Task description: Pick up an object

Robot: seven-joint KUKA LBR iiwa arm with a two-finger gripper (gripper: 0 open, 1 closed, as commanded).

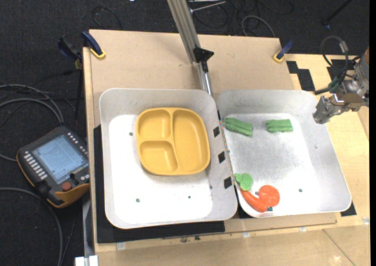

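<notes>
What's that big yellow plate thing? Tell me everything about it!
The yellow plastic-looking divided plate is squarish with rounded corners and a raised rim. Low ridges split it into three sections: two smaller ones along the far side and one wide one nearer the camera. It lies flat and right side up, slightly turned, in the left shallow white bin, resting on its floor. Nothing sits in it.

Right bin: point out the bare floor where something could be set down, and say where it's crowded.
In the right bin, the widest bare patch runs across the middle and right, below the two green pieces and right of the orange toy. The near-left corner is crowded by that toy. The gripper hovers at the far-right rim.
</notes>
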